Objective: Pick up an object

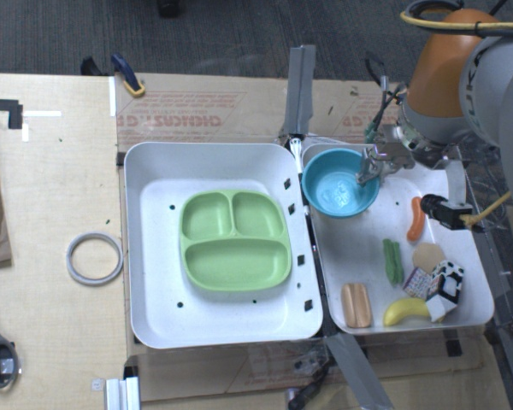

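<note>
Currently the gripper point(372, 167) is seen at the upper right of the frame, low over the right rim of the blue bowl point(339, 183), which sits at the upper left corner of the right bin point(479, 263). Whether it is apart, together or clamped on the rim cannot be told. Contact with the rim seems likely but is not certain.

Risks, as judged:
- A thin rim hold could slip, and the bowl could tip or drop as it is lifted.
- The bowl could be dragged against the bin wall just beside it.
- The sausage point(417, 217), bean pod point(393, 260), banana point(408, 312) and bread point(356, 305) lie lower right, well apart, and are unlikely to be disturbed.

The green plate point(235, 241) rests in the left bin point(145, 254).
</note>
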`<state>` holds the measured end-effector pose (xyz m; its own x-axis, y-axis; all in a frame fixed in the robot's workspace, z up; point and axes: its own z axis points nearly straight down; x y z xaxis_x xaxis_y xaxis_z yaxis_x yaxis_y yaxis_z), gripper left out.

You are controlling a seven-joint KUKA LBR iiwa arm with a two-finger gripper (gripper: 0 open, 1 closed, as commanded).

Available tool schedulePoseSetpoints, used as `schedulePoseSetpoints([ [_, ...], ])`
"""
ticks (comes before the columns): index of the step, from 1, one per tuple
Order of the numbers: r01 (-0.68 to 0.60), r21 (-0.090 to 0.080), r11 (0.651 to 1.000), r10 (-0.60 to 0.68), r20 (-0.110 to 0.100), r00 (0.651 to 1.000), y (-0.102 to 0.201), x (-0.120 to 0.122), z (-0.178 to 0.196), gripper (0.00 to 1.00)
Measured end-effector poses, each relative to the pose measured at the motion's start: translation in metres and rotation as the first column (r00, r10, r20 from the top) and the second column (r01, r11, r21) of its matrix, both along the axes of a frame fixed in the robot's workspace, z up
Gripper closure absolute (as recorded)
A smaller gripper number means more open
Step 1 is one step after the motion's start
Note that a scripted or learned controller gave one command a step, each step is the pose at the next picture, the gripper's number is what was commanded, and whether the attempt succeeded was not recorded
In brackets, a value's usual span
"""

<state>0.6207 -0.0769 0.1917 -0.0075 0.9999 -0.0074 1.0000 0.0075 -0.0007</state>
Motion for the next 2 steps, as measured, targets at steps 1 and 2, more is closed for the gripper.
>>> schedulePoseSetpoints([
  [1,-0.214,0.005,0.977,0.214,-0.001,0.977,0.023,0.000,0.040,1.00],
  [2,-0.610,0.006,0.792,0.610,0.000,0.793,0.019,-0.014,0.093,1.00],
])
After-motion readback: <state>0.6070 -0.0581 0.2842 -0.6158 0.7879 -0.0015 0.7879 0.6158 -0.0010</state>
